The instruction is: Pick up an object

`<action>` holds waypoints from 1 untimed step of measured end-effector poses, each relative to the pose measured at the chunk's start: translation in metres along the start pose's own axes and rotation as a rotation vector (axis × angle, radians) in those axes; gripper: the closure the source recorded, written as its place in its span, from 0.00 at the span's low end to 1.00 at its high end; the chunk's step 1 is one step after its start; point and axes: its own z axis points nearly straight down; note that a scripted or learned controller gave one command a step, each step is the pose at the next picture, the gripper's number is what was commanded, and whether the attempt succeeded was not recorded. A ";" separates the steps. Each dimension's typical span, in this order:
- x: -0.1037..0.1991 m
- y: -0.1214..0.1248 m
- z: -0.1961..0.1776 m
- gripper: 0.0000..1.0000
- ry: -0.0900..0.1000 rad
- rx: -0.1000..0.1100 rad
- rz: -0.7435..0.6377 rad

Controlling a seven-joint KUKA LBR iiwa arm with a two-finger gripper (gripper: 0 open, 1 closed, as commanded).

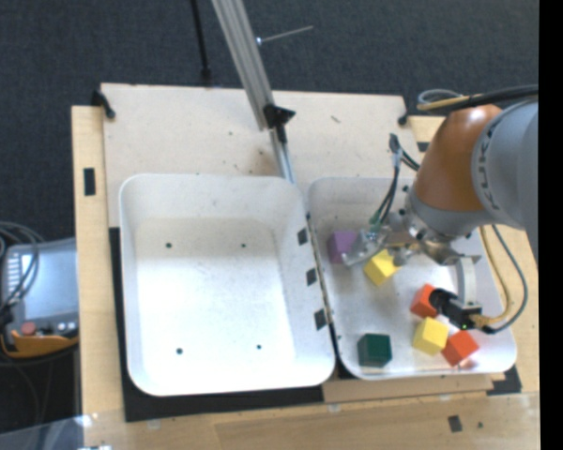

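Arm: we see the gripper (pixel 373 248) low in the right bin (pixel 349 191), between the purple block (pixel 342 244) and the yellow block (pixel 381 268).
Jaws: we cannot tell their state from here.
Risk: sitting so tight to both blocks, we could nudge one aside instead of catching it.
Clutter: the green block (pixel 374 349) lies well apart.

floor (pixel 94 26): dark carpet | bench (pixel 188 129): pale wood | left edge: perhaps a monitor (pixel 38 284)

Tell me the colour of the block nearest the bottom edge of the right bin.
Dark green: the block, seen best in the camera view.
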 end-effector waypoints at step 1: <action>-0.001 0.002 -0.014 1.00 0.002 -0.005 0.008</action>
